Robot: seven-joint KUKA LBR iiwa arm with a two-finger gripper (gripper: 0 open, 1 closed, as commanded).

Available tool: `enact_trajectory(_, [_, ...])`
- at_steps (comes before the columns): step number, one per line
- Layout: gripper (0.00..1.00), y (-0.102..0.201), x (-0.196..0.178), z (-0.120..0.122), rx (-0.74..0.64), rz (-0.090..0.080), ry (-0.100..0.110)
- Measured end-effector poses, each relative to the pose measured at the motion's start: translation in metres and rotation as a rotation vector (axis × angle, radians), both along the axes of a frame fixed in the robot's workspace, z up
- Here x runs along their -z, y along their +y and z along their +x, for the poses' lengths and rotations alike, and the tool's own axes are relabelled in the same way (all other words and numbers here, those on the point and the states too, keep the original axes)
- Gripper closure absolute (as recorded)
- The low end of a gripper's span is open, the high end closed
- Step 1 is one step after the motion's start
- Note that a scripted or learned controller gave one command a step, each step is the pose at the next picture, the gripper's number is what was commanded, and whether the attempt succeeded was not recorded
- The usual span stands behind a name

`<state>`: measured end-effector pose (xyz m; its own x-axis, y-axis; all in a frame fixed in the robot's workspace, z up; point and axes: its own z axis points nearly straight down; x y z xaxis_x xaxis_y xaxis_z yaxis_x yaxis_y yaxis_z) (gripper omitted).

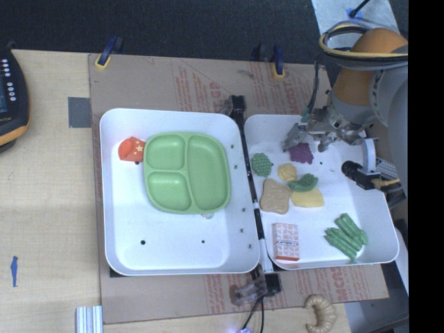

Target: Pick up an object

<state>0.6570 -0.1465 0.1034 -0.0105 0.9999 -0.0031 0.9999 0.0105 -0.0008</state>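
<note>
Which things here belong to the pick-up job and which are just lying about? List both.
Job: gripper over the right bin; purple toy, green beans, small carton, yellow piece.
Lying about: green divided plate, red toy, blue clamps, teach pendant.

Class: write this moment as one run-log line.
arm: over right bin | gripper: above purple item | grasp: none seen | left bin: green tray

A divided plate (187,172) lies in the left bin (125,248), toys in the right bin (378,245).

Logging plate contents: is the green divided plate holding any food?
Empty. All three compartments of the green divided plate show bare green; the red item lies beside its left rim.
</note>
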Motion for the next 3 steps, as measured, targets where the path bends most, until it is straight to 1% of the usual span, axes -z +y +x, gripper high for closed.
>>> enact_trajectory(1, [1.00, -0.001, -0.011, 0.001, -0.002, -0.002, -0.002])
enact_trajectory(2, [0.00, -0.001, -0.011, 0.000, -0.003, -0.002, -0.001])
enact_trajectory(3, [1.00, -0.001, -0.022, 0.001, -0.005, -0.004, -0.004])
